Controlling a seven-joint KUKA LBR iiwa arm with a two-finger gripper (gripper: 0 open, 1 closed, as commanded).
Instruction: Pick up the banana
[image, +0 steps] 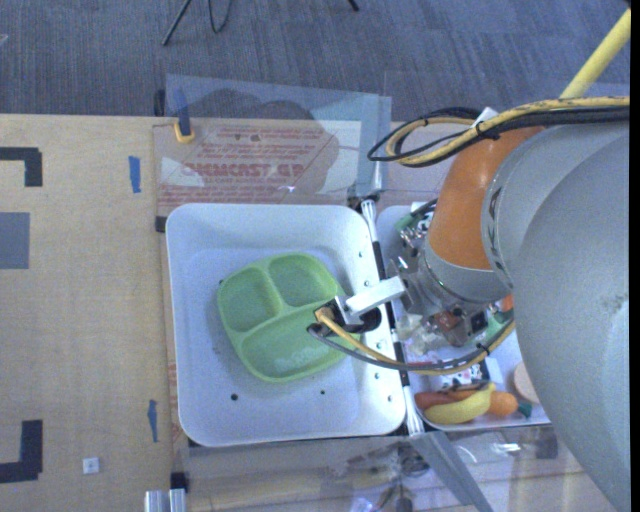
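Observation:
The yellow banana (468, 407) lies at the near end of the right bin (392, 222), curved, with a red-orange piece (437, 397) along its top edge and an orange item (503, 404) at its right tip. My gripper (443, 332) hangs below the orange wrist band over the middle of the right bin, a little behind the banana and apart from it. The wrist and its cables cover the gripper's tip. Nothing shows held in it.
The left bin (200, 400) holds a green divided plate (282, 316) near its centre. A white bracket (375, 295) and black-yellow cables on the wrist reach over the wall between the bins. The arm's grey body covers most of the right bin. A peach-coloured round item (525, 383) peeks out beside the arm.

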